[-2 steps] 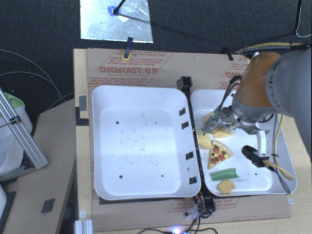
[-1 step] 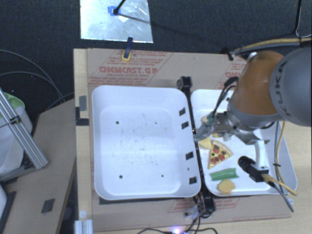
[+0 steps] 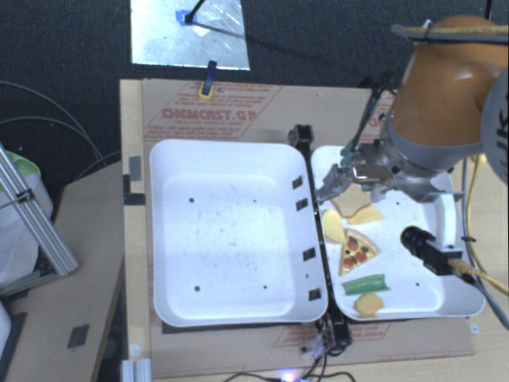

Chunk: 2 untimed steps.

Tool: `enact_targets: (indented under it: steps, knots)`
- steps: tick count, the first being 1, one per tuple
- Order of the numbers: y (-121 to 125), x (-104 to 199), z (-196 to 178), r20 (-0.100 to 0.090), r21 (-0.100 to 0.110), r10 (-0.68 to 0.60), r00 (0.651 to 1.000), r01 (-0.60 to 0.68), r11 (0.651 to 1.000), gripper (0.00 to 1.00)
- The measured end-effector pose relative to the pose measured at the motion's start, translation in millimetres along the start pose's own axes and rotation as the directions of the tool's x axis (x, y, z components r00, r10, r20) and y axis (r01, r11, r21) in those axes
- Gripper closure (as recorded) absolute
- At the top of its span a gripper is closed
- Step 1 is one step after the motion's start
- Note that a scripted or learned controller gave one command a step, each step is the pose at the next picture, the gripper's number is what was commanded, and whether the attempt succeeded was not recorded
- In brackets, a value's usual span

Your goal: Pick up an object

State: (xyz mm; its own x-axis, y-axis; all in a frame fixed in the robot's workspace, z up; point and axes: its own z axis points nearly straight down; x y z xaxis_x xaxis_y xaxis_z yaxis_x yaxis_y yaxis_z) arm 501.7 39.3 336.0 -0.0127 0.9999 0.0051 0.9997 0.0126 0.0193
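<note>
**Tan slice: light, flat, awkward to pinch**

Camera view: the tan slice (image 3: 358, 208) lies flat in the right bin (image 3: 417, 281), just right of frame centre. Its lower-left edge is touching or just beside a yellow wedge (image 3: 334, 228). A pizza slice (image 3: 357, 252) and a green piece (image 3: 365, 282) sit lower in the frame.

My read: it's toy food, so light, probably stiff and smooth. It sits low on the floor, so it needs an edge grab, and the right edge looks freest.

The gripper (image 3: 330, 185) hangs over the bin's upper-left corner, just up-left of the slice and near the wall shared with the left bin (image 3: 231, 237). Its tip is angled down toward frame left. I see nothing held in it, and can't tell whether it's open or closed. The arm enters from upper right.
</note>
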Motion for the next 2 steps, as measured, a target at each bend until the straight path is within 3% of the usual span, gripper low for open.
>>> enact_targets:
  steps: [1,2]
  knots:
    - [31.7,90.2,-61.4,0.0,0.008,-0.001,1.0,0.001,1.0,0.0]
    - [60.5,129.4,-147.3,0.0,0.006,0.004,1.0,-0.004,1.0,0.0]
